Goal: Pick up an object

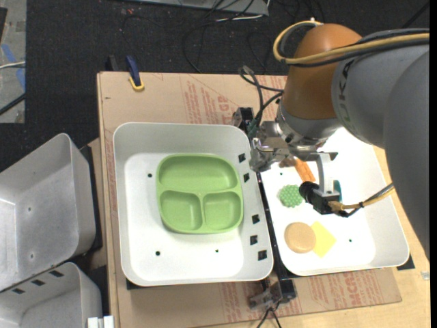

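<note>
The arm [355, 80] bends down from the right over the right bin [382, 251], its gripper [300, 166] above a green ball [291, 195]; claw state cannot be told.

— How's the light?
— Bright and even from above. The bins [136, 176] glare white left of the gripper [283, 157]; soft shadows sit under it.
— Focus?
— Fairly sharp; the arm [382, 80] looks soft, the floor [61, 33] dim.
</note>
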### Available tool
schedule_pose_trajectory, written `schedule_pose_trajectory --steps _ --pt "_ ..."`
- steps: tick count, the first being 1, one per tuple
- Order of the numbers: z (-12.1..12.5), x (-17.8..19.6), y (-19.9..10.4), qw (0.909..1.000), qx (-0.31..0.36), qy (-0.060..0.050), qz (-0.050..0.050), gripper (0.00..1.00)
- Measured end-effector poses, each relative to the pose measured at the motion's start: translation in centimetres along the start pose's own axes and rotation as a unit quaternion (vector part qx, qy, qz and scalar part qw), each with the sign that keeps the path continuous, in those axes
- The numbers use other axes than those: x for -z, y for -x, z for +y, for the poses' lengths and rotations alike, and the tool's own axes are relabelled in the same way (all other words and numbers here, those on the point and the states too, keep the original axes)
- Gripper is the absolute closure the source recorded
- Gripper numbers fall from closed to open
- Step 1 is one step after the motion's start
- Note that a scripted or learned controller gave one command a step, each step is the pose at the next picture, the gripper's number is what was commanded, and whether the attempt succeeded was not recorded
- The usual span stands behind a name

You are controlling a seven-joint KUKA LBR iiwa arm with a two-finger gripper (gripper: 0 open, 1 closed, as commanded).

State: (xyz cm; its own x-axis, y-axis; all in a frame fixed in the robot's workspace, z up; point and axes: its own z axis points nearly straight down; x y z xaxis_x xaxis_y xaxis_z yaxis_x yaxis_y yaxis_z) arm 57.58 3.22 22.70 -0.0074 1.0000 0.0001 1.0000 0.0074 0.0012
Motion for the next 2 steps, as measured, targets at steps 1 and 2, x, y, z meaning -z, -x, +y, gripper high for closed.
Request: schedule_pose_trajectory --steps 1,2 --pt "0.62 0.69 -5.25 1.0000 0.000 0.000 0.001 1.00" --pt "0.58 0.65 -4.92 1.0000 -0.002 -0.001 0.000 0.00"
